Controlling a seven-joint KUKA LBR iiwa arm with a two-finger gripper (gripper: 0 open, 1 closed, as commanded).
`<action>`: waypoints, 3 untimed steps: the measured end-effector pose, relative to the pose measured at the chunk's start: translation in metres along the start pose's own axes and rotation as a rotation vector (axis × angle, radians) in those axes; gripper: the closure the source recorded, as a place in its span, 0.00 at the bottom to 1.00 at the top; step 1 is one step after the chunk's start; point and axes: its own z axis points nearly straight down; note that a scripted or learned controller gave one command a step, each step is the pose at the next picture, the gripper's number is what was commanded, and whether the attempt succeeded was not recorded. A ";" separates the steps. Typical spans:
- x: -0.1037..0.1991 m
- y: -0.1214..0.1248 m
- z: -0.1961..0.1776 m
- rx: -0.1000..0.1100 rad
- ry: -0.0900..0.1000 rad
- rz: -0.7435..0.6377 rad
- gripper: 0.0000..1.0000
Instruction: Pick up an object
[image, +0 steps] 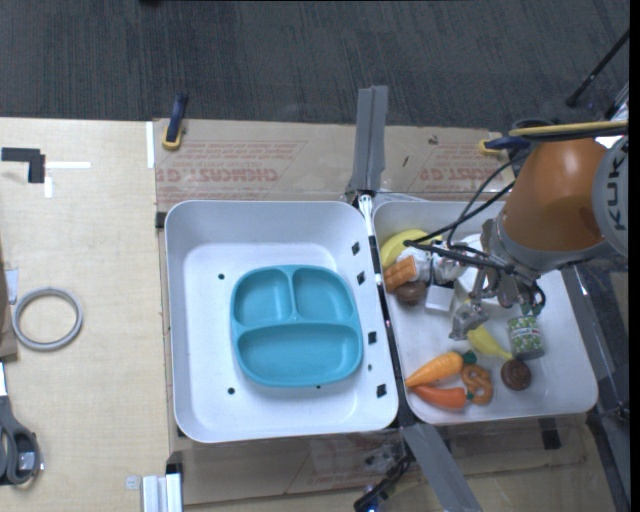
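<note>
My gripper (468, 322) hangs low in the right bin (560, 400), its metal fingers pointing down just left of a small yellow piece (489, 342). Around it lie several toy foods: a yellow banana (401, 243), an orange piece (401, 271) and a brown one (410, 293) at the left, a carrot (436, 368), a red pepper (440, 397), a pretzel (477, 382), a brown round piece (516, 374) and a green-labelled can (525, 335). I see nothing held between the fingers.
The left bin (190, 300) holds a blue divided plate (297, 325). A metal divider post (370, 140) stands between the bins at the back. On the bench to the left lie a grey ring (45, 317) and scissors (18, 450).
</note>
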 end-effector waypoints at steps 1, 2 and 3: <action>0.050 0.001 0.013 -0.009 0.036 -0.041 0.00; 0.008 0.018 0.017 -0.010 0.041 0.028 0.00; -0.069 -0.003 0.020 -0.008 0.042 0.141 0.00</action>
